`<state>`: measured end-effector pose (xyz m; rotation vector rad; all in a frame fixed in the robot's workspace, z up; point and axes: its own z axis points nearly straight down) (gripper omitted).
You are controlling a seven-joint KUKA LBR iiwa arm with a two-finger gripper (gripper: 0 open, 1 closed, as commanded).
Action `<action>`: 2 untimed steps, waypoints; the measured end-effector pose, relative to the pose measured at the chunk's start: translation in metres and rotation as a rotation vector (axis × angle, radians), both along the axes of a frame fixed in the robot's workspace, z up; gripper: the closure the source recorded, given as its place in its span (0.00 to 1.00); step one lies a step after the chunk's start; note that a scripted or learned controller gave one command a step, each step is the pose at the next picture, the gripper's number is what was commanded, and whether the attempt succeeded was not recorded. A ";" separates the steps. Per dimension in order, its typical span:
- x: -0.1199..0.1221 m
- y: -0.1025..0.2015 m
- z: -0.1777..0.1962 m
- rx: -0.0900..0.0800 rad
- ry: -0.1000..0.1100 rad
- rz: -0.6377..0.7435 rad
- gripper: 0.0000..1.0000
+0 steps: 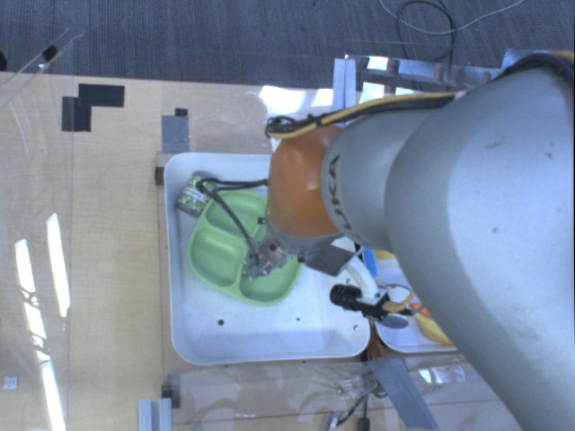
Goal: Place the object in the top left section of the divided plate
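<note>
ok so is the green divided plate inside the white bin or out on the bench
Inside. The green divided plate lies flat on the floor of the left white bin, the tool over its right side.

Right bin (pixel 395 335) mostly behind arm (pixel 467 214)

A wooden bench (pixel 90 268) fills the left and lower parts of the view, with dark grey carpet (pixel 225 16) beyond it at twelve o'clock. A white bin (pixel 260 335) sits near centre. Black tape marks (pixel 90 104) lie on the bench at ten o'clock, and a grey bracket (pixel 176 133) stands just beside the bin's far corner. A thin cable (pixel 449 12) loops over the carpet at one o'clock. Something yellow (pixel 431 326) lies at four o'clock, partly hidden.
</note>
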<state>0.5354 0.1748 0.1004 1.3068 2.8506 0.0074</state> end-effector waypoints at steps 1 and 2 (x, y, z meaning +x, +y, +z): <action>-0.039 0.030 0.053 0.000 0.002 0.158 1.00; 0.037 -0.013 0.131 -0.001 -0.002 0.234 1.00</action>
